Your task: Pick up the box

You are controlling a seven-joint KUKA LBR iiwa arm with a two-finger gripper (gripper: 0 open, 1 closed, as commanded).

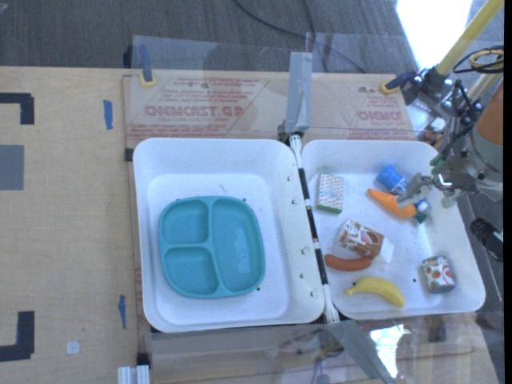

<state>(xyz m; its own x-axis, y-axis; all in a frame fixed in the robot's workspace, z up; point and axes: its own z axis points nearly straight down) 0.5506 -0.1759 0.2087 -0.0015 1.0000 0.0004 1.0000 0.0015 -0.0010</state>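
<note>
In the right bin (472, 290), the end effector (419, 187) hangs spread above the carrot (390, 202), holding nothing.

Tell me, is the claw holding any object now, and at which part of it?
Nothing is held. The claw is open above the right bin, beside the carrot.

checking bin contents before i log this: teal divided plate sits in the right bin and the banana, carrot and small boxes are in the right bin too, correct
Not quite. The camera view shows the teal divided plate in the left bin, not the right one. The rest holds: the banana, carrot and small boxes lie in the right bin.
</note>
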